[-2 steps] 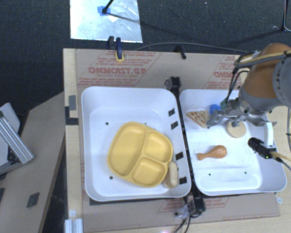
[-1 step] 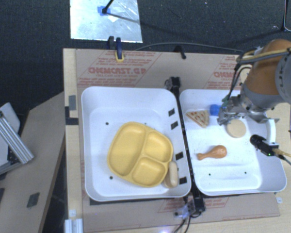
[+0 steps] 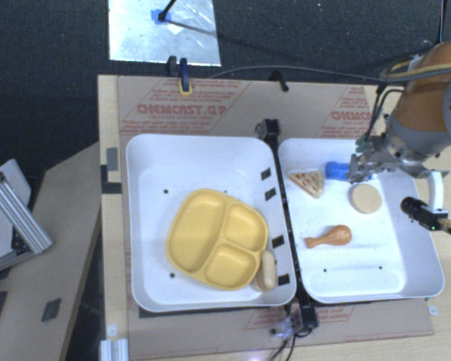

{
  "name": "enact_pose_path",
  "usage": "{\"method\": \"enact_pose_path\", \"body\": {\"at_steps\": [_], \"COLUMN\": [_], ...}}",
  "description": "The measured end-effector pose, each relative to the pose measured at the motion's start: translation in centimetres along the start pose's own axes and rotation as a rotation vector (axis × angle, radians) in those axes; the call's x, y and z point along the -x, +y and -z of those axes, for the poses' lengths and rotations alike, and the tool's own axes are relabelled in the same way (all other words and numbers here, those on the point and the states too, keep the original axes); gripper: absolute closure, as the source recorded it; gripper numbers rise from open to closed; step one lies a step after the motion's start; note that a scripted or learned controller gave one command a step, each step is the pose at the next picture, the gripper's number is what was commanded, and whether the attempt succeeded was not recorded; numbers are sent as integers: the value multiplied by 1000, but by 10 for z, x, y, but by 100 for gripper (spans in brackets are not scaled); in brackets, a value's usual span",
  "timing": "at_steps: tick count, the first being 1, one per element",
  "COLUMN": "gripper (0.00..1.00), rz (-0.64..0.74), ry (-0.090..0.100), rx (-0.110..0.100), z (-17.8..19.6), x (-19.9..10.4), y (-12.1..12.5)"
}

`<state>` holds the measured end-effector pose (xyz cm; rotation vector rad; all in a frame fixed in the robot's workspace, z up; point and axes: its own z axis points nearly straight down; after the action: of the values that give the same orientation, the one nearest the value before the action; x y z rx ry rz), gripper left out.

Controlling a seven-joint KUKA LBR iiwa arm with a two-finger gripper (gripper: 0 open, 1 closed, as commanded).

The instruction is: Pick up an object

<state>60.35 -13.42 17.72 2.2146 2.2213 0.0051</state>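
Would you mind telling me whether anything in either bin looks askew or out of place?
The yellow divided plastic tray lies turned at an angle in the left white bin, with a small beige bread-like piece wedged against its lower right corner. Nothing looks spilled or damaged.

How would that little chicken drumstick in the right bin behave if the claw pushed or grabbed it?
The drumstick looks like hard, glossy toy plastic, so it is probably stiff, light and a bit slippery. Its fat rounded end and thin handle suggest that a push would swing or roll it rather than slide it straight. It lies on the right bin's smooth floor, so it should move easily.
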Motion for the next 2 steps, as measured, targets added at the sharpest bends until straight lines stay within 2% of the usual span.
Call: {"method": "enact_pose_path", "body": {"at_steps": [1, 2], "gripper": [100, 100], "rz": [1, 7], "ry": [0, 3], "rx": [-1, -3], "z": [31, 42], "x": [0, -56], "y": [2, -4]}}
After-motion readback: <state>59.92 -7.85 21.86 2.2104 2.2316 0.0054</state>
